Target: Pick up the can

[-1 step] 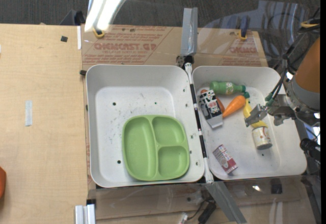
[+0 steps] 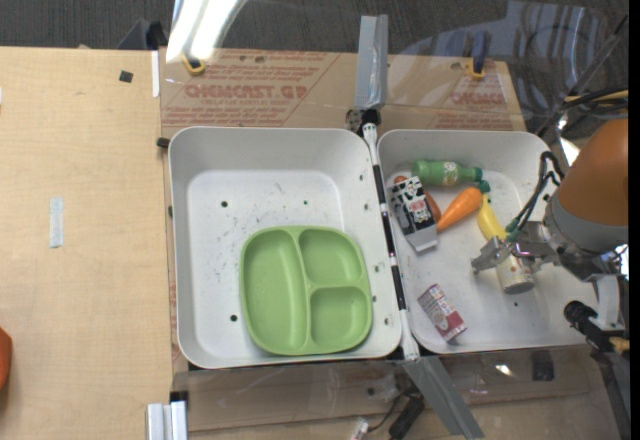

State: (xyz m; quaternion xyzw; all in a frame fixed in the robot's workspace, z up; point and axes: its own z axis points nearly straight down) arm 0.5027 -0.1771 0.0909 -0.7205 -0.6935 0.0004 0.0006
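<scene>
Green and three-sectioned, a divided plate (image 2: 305, 289) sits at the near side of the left bin (image 2: 190, 228). Over in the right bin (image 2: 540, 333), a small red-and-white can (image 2: 441, 314) lies tipped on its side near the front wall, well apart from the gripper (image 2: 508, 263). Whether those fingers are parted I cannot tell; something pale, maybe a cup, sits under them. Farther back lie a carrot (image 2: 459, 209), banana (image 2: 489, 221) and green bottle (image 2: 448, 171).

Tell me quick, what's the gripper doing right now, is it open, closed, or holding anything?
Gripper: low in the right bin, right by a small pale cylinder that may be the can; open or closed cannot be told, and no grasp is visible.
</scene>
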